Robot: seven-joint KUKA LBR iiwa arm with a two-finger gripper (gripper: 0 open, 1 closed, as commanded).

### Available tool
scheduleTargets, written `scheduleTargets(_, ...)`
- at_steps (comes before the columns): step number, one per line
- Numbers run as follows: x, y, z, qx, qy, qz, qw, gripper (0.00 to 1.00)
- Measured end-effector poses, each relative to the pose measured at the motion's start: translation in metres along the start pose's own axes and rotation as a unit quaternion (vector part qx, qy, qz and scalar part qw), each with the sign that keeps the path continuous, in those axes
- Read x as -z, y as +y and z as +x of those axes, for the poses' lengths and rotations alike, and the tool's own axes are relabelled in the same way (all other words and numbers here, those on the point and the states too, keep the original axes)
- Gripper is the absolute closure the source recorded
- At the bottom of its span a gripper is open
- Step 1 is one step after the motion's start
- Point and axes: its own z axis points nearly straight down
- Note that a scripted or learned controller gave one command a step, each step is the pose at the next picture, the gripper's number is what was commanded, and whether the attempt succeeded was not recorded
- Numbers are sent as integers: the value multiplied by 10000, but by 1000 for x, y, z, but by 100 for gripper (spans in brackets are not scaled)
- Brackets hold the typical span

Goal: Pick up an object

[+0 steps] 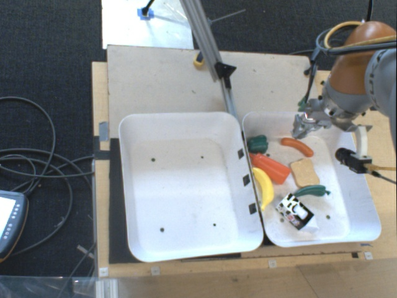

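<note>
Gripper (302, 126): upper part of the right bin (360, 219), just above the orange sausage (297, 146); I cannot tell its state.
Other objects: green pepper (257, 144), carrot (270, 167), banana (264, 187), bread slice (304, 172), black-white box (296, 212).

Bright, even overhead light washes both white bins (186, 141) nearly flat, shadows lie soft and short on the worktop (161, 79), and detail is slightly grainy throughout.
</note>
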Motion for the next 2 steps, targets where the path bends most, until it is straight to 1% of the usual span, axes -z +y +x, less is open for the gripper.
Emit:
scheduleTargets(1, 64, -1, -6, 0, -4, -5, 10000, 100)
scheduleTargets(2, 109, 1, -6, 11, 0, 1, 10000, 100)
